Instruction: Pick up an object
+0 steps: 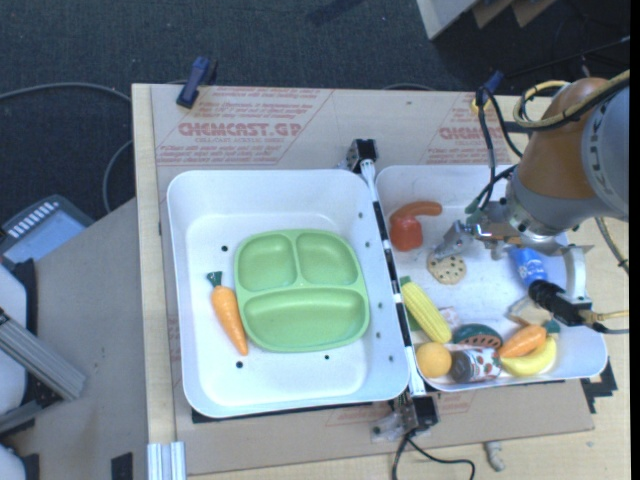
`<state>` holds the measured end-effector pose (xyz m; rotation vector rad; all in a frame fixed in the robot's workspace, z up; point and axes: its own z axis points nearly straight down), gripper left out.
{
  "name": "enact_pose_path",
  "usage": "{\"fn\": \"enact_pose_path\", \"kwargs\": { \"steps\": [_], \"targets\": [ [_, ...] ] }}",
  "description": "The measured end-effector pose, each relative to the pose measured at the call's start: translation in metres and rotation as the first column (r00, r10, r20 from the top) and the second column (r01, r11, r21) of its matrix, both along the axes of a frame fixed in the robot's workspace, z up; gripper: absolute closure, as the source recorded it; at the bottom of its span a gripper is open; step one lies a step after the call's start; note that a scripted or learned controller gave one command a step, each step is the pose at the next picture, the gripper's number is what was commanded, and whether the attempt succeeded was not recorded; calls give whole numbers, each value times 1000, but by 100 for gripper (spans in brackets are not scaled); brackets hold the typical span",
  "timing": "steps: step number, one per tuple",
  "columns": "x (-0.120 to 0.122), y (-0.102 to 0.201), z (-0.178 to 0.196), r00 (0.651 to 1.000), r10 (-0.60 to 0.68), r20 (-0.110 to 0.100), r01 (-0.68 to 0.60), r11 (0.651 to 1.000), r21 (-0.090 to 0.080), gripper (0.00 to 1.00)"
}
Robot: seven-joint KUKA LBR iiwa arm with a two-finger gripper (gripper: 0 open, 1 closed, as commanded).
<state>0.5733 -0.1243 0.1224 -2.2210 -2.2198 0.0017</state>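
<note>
From above, the grey arm's pincer (462, 240) hovered low in the right white bin (440, 180), just above a round speckled cookie (447, 267); its opening could not be told. Judged: approach step; next, descend squarely over the cookie and close.

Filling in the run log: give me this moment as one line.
claw: low in right white bin | nearest: round speckled cookie | grasp: unconfirmed | left bin: green divided plate, orange toy carrot
</note>
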Motion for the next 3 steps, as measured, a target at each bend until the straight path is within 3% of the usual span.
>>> {"fn": "enact_pose_path", "kwargs": {
  "steps": [1, 2, 3],
  "targets": [
    [9, -38, 107, 1000, 0, 5, 0, 1000, -2, 0],
    [34, -96, -4, 1000, 0, 0, 0, 1000, 0, 0],
    [8, -94, -32, 1000, 4, 0, -4, 1000, 7, 0]
  ]
}}
